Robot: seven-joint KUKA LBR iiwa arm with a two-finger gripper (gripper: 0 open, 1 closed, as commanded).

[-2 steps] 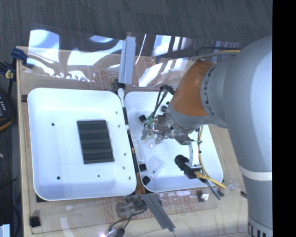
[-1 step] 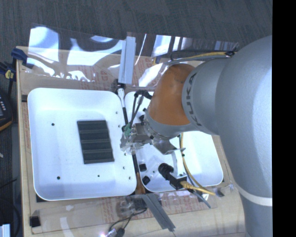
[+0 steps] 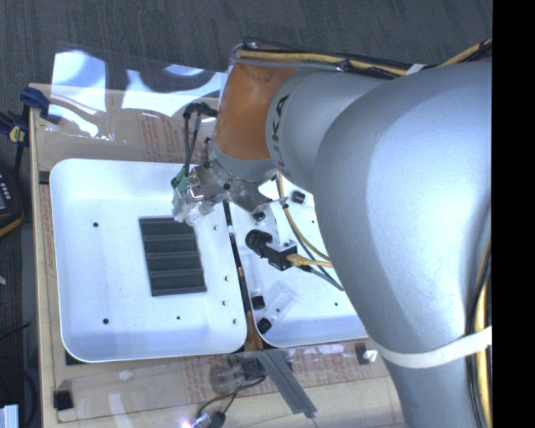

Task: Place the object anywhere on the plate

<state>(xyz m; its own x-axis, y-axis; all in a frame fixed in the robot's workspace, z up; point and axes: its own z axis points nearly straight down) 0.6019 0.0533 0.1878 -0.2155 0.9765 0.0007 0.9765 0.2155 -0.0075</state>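
The dark ridged plate (image 3: 171, 255) lies flat in the left white bin (image 3: 92, 251) on the wooden bench (image 3: 125, 389). The gripper (image 3: 191, 199) hangs by the plate's top right corner. I cannot tell if its jaws are wide or narrow. Grey carpet (image 3: 125, 25) lies behind the bench.

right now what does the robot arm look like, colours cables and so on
The arm is bulky, with smooth rounded grey casings, and an orange band sits above the wrist. Dark lettering runs along the grey shell beside that band. Yellow and black cables run along its top and loop under the wrist. The gripper is a small metallic cluster with green spots.
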